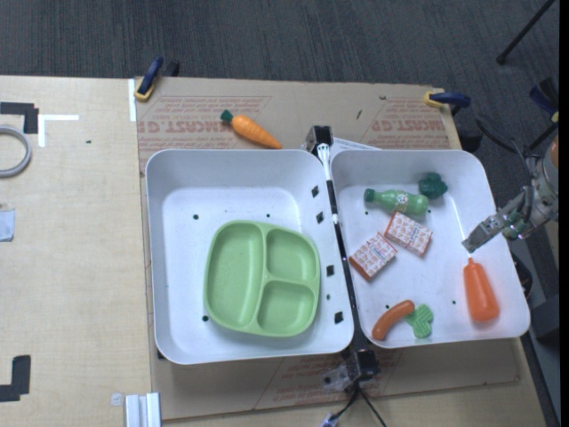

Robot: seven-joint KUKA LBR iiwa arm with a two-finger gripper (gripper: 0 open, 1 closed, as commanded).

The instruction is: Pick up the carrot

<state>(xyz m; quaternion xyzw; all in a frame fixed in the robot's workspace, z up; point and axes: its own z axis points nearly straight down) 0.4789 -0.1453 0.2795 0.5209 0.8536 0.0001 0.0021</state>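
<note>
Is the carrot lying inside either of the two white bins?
No, the carrot lies on the brown cardboard behind the left bin, outside both bins, far from the gripper.

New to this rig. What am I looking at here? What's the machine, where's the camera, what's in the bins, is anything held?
One fixed camera looks down at a slant on a bench with two white bins. The robot arm enters from the right; its gripper hangs over the right bin, nothing visibly held. That bin has a green bottle, two small boxes, broccoli, a sausage and an orange bottle-like item. The left bin holds a green divided plate. The carrot lies outside, on cardboard behind the left bin.
</note>
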